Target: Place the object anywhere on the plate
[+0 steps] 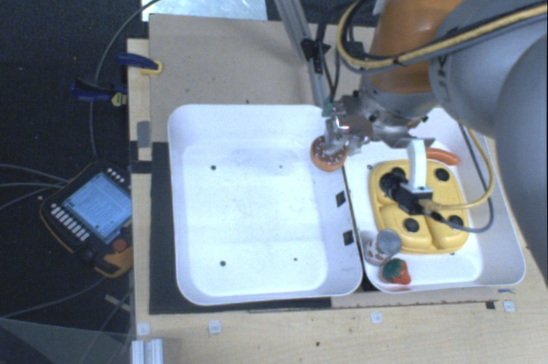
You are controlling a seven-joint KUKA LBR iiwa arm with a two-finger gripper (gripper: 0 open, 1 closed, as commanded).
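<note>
- Gripper (336,140) hangs over the left bin's (248,268) rim at three o'clock, its fingers closed around a small round brown object (326,154).
- Yellow plate (447,235) lies in the right bin (501,264), strawberry (396,271) at its seven o'clock.

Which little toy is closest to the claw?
The round brownish donut-like toy at the rim between the two bins sits right under the claw. The strawberry-like red and green toy lies far off, near the right bin's front edge.
</note>
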